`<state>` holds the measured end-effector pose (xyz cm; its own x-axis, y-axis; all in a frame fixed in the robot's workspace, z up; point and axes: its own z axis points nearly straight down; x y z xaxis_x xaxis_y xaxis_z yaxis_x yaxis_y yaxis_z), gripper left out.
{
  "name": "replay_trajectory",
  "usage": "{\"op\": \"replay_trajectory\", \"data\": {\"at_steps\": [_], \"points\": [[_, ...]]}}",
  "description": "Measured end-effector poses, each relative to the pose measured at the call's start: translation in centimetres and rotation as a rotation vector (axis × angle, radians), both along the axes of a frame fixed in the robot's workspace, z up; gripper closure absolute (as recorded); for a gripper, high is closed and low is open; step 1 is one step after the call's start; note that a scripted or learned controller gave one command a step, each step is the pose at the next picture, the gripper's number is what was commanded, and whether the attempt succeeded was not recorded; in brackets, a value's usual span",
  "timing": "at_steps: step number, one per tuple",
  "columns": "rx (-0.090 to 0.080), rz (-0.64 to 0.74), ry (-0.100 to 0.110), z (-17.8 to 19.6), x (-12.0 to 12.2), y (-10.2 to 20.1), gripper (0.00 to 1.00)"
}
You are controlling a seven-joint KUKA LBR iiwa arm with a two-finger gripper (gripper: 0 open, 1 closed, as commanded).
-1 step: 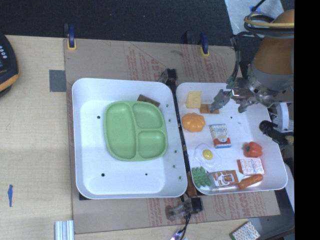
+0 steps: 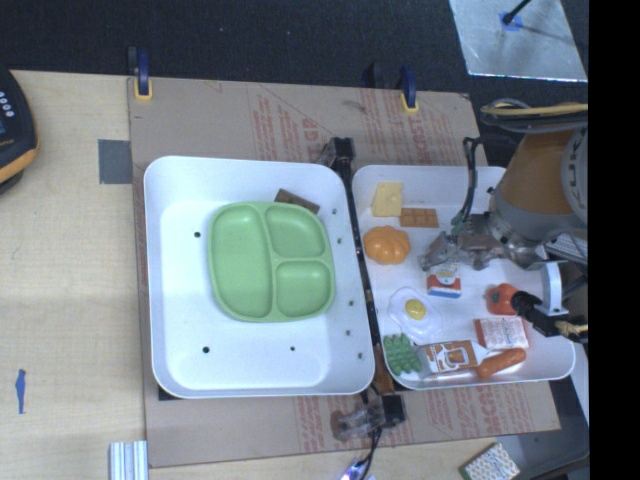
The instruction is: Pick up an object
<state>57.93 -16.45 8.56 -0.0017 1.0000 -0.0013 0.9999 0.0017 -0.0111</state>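
Note:
The right bin [image 2: 560,368] holds several toy foods. Among them are a yellow cheese square [image 2: 387,199], a brown cracker [image 2: 419,217], an orange fruit [image 2: 386,245], a fried egg [image 2: 414,309], a green vegetable [image 2: 400,353] and a printed carton [image 2: 449,358]. There are also an orange sausage [image 2: 500,363], a pink packet [image 2: 498,331] and a red fruit [image 2: 502,298]. My gripper [image 2: 450,253] hangs low in the middle of this bin, just above a small red-and-white carton [image 2: 444,286]. Nothing is visibly held.
The left bin [image 2: 170,358] carries a green divided plate [image 2: 270,260] with a brown piece [image 2: 297,202] behind it. A black rail [image 2: 356,258] runs between the bins. The grey arm [image 2: 540,193] crosses the right bin's far right side.

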Motion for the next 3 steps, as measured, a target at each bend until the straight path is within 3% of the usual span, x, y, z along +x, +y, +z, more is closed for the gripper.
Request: {"op": "replay_trajectory", "data": {"at_steps": [1, 2, 3], "points": [[0.003, 0.003, -0.003, 0.6, -2.8, 3.2, 0.0], [0.0, 0.005, -0.005, 1.6, -2.6, 3.0, 1.0], [0.003, 0.012, -0.023, 11.3, 5.2, 11.0, 1.0]]}}
